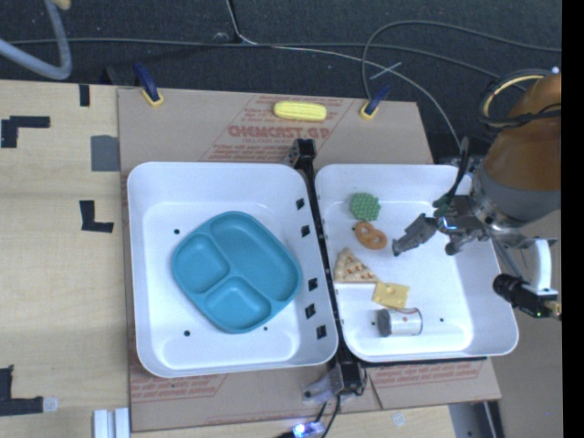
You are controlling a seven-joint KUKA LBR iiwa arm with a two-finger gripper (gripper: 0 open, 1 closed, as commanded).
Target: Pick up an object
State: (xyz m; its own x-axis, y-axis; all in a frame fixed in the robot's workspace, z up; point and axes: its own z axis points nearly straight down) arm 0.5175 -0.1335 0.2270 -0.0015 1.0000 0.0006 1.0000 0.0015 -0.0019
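My gripper (425, 240) hangs over the middle of the right bin (456, 331), its dark fingers spread open with nothing between them. To its left lie a green knobbly ball (365, 206), a brown pretzel (370, 236) and a tan pizza slice (351, 267). A yellow cheese piece (391, 294) and a small silver-and-black cylinder (399, 322) lie nearer the front. The pretzel is closest to the fingertips, a short way to their left.
The left bin (151, 194) holds a blue divided plate (235, 270). A yellow corn-like toy (299, 110) lies on the cardboard behind the bins. Black clips run along the divider (315, 245) between the bins. Cables cross the dark area at the back.
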